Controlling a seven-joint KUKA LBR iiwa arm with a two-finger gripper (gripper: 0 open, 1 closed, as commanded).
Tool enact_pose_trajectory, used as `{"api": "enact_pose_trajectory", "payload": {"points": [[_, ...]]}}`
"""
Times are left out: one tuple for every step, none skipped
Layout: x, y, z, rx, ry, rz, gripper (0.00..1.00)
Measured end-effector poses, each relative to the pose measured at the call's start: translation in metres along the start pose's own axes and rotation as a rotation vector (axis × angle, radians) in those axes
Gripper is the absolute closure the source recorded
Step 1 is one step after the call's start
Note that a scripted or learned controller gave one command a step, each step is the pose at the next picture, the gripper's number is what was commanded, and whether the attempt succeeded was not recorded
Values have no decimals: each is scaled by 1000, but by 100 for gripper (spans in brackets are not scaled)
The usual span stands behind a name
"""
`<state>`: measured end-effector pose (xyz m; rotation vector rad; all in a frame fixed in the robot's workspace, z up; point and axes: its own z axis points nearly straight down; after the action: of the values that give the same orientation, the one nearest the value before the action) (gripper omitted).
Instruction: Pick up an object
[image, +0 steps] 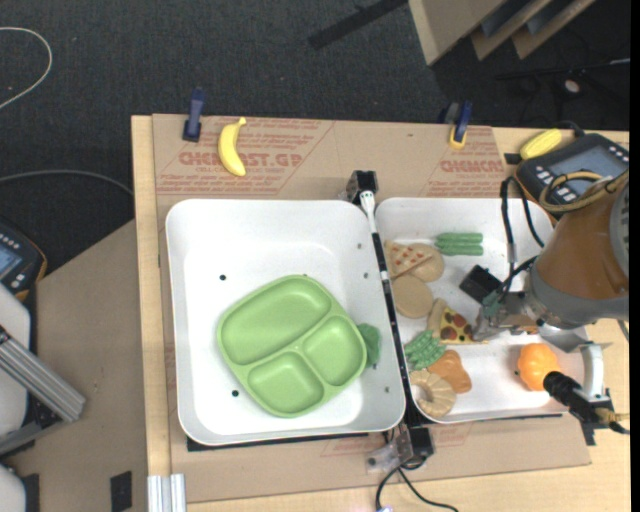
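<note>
— Where was the gripper (487, 322) when you stopped the recording?

— Low inside the right bin (505, 212), with its tip just beside the pizza slice (452, 324). You could not tell from above whether the claw was open or closed; the wrist hid it.

— And what crowded that pizza slice?

— Plenty. Directly above it lay a round tan cookie (411, 296), and above that a second, larger pizza wedge (412, 259). Up and to the right of the slice sat a small black block (478, 281), and beyond that a green ridged piece (459, 242). Just below the slice you had a dark green leafy piece (422, 349), then a brown croissant-like piece (452, 370) and a pale shell-like thing (432, 395). An orange (536, 364) lay to the lower right, under the arm.

— Anything further off?

— Left of the slice, across the divider, the green sectioned plate (290, 344) lay in the left bin (200, 300). A banana (233, 146) rested on the cardboard far above and left.
</note>
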<state>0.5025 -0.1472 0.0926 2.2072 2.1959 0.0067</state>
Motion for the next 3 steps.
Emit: {"api": "enact_pose_trajectory", "payload": {"points": [[37,-16,-1,-7,1,-1,100],[25,-16,0,1,18,-9,100],[26,-17,-151,4,13,-9,100]]}}
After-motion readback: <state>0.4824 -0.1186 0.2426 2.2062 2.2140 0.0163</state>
